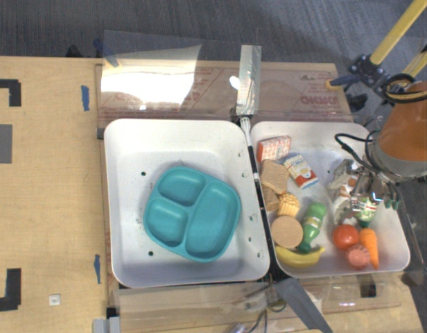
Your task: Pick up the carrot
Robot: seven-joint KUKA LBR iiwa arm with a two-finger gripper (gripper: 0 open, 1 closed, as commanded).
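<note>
The carrot (370, 245) is orange with a green top and lies near the front right corner of the right bin (324, 136). It is beside a red tomato (345, 236) and a pinkish-red fruit (359, 257). My gripper (353, 198) hangs over the right side of that bin, just behind and slightly left of the carrot's green end. Its metal parts and cables blur together in this view. Nothing can be seen held in it.
The right bin also holds a banana (300, 257), a green bottle (312, 223), a round brown disc (288, 232), corn (289, 203), crackers (274, 177), a small carton (301, 171) and a red box (274, 148). A teal divided plate (193, 212) lies in the left bin (130, 151).
</note>
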